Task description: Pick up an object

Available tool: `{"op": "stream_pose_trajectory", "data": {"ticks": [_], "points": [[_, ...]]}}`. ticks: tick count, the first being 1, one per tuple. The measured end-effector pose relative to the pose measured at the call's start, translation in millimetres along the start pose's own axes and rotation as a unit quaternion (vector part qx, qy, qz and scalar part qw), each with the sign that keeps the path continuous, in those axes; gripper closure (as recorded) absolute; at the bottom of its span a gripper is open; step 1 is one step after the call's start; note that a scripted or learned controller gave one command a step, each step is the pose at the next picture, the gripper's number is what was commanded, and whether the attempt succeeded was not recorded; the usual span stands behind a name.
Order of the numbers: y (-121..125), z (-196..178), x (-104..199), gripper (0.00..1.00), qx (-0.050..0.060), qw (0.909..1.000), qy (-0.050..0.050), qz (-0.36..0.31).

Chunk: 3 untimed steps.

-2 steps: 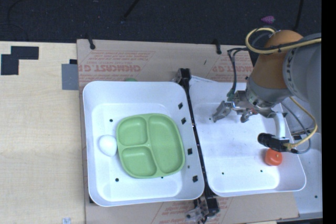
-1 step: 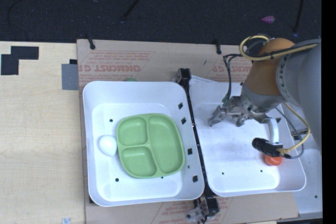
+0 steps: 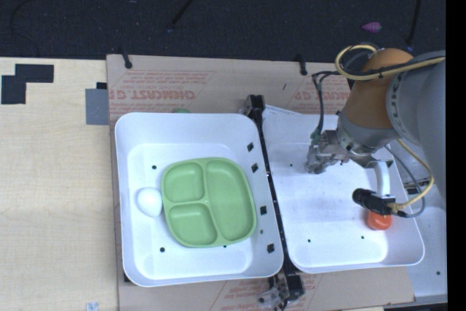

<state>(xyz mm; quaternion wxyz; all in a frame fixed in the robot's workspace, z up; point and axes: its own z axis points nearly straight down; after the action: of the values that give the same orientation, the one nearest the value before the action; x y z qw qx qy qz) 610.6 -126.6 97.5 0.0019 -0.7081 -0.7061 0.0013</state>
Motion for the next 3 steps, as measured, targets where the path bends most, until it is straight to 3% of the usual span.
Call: {"op": "stream_pose_trajectory", "data": {"ticks": [2,3], "points": [[13.3,-103.6,-0.1,1.00,-0.004,1.0000,-0.001,-0.002],[3.4,-154.9,2.1,1.00,-0.003,1.0000,0.000,-0.002]]}}
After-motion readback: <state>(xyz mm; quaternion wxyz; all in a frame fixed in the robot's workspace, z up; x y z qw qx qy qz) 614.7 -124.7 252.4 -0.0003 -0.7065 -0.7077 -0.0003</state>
